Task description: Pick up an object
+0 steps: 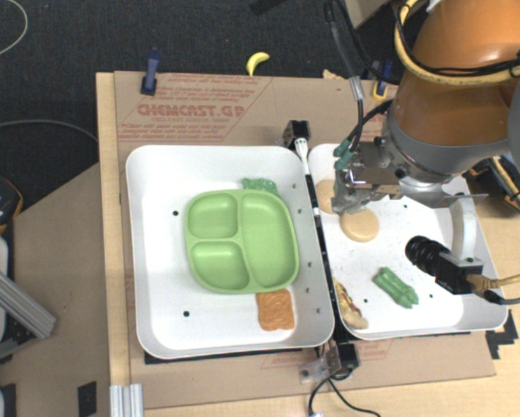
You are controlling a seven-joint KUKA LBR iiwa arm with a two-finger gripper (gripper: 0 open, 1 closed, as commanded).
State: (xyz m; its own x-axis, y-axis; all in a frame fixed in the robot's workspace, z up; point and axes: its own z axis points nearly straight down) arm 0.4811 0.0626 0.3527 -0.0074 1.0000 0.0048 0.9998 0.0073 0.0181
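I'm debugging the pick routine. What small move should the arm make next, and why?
Probably a slight shift toward the camera view's lower edge, then straight down. The gripper sits over the far edge of the tan disc in the right bin, not over its middle. The disc lies flat with bare floor around it, so it looks like the nearest easy pick.

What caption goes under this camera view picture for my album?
Robot arm reaches into the right bin near a tan disc; a green divided plate sits in the left bin.

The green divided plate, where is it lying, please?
The green divided plate lies centred in the camera view's left white bin, next to an orange toast-like piece.
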